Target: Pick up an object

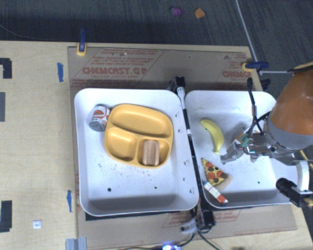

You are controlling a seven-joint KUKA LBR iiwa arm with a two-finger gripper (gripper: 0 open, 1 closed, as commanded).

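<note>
My pincer (233, 152), its state unclear to me, hovers in the right bin (261, 105) just right of the yellow banana (214, 133), which looks light, smooth and curved, so I judge its thick middle the best hold.

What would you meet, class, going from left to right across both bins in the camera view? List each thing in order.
Can → yellow divided tray → banana → gripper, just right of the banana.
</note>
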